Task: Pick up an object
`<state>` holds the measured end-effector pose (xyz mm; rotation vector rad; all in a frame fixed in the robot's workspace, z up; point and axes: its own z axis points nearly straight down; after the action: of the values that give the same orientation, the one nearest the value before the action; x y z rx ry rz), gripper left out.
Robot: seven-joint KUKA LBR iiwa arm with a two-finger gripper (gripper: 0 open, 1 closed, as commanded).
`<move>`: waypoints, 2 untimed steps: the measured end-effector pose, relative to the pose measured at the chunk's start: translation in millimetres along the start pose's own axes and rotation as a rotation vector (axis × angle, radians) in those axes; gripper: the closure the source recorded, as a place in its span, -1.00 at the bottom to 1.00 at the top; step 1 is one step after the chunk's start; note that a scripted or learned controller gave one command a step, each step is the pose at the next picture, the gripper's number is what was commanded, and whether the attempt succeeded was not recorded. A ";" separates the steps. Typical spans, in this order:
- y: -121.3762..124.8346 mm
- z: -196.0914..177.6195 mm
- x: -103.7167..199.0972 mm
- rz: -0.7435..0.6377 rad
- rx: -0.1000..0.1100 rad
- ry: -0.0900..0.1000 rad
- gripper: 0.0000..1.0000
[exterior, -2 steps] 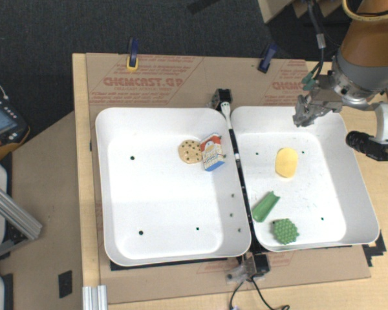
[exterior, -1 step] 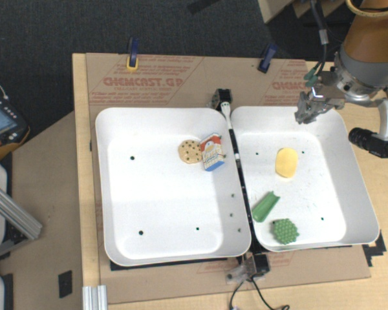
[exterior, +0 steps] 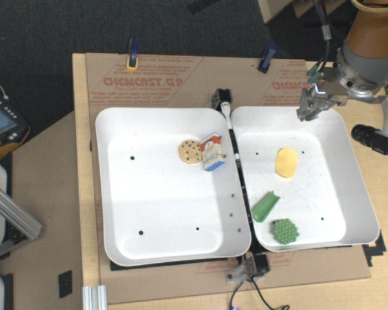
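The arm (exterior: 368, 37) came in from the upper right, grey with an orange band. End effector (exterior: 308, 112) sat over the back rim of the right bin (exterior: 349, 166), near its far edge. Nothing was seen between its fingers; whether they were open or closed I could not tell, too small and dark.

Right bin held three things. A yellow oval object (exterior: 286, 163) lay near the middle, flat on the bin floor, well apart from the end effector. A green elongated piece (exterior: 265, 206) lay lower and to the left, tilted on a diagonal, close to the bin's left wall. A green bumpy round object (exterior: 284, 230) sat just beside it, toward the front edge, apart from it by a small gap.

Left bin (exterior: 116, 192) held two things near its right wall, in the back half. A cookie (exterior: 190, 152) lay flat, touching or just beside a small carton (exterior: 211, 152) with red, white and blue print, which was tilted.

Both bins sat side by side on a cardboard sheet (exterior: 168, 76) with red lettering, on the desk. Two clamps held the sheet's back edge: a blue and yellow clamp (exterior: 133, 53) on the left, a blue clamp (exterior: 267, 57) further right. A black strip (exterior: 233, 154) ran between the bins.
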<state>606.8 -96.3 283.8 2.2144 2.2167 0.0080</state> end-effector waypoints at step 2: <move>1.3 -20.4 0.0 -0.001 -0.005 -0.002 1.00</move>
<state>607.9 -96.2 304.2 2.2093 2.2148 0.0115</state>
